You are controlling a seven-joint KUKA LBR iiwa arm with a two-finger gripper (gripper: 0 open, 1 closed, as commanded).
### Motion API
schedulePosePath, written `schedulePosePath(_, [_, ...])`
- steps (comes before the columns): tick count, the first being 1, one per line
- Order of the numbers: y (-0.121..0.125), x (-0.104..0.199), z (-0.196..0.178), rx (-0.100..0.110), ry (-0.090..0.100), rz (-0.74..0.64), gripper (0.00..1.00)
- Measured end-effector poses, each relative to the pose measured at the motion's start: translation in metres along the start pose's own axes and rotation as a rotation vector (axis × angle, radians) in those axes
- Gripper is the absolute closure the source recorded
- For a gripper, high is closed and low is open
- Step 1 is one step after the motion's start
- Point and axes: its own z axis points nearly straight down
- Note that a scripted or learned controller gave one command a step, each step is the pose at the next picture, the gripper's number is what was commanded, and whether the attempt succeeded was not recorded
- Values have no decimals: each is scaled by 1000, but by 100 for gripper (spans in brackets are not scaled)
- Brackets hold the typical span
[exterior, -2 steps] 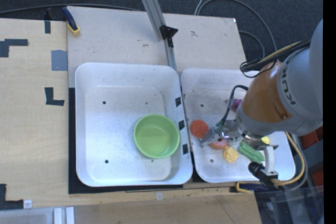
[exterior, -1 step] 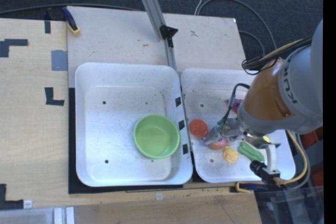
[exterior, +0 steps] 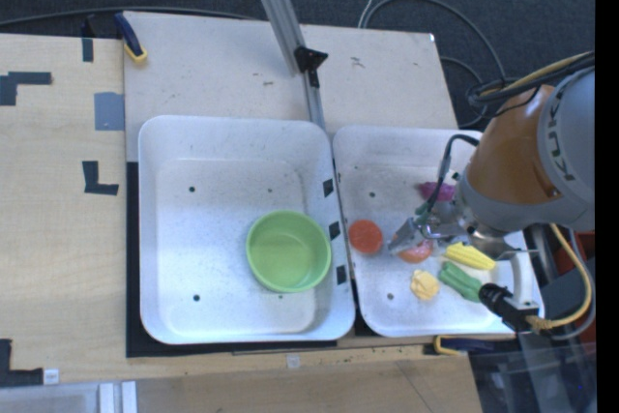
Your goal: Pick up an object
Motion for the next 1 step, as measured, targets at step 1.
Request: schedulePosePath(1, [3,-9,-47,0,-1,1,100])
